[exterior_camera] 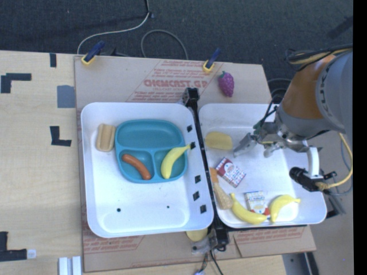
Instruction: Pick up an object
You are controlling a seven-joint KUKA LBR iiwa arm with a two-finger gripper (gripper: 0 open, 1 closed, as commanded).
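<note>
The grey arm with its orange band [307, 93] reaches in from the right (bent low), two-finger gripper [243, 146] angled leftward.

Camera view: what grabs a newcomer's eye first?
Probably the blue divided tray in the left bin, with a sausage and a banana in its compartments. Next, the grey and orange arm over the right bin, its gripper near a pale yellow piece. A purple grape bunch lies on the cardboard behind the bins.

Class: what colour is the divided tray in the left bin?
Teal blue tray, seen in the camera view.
</note>
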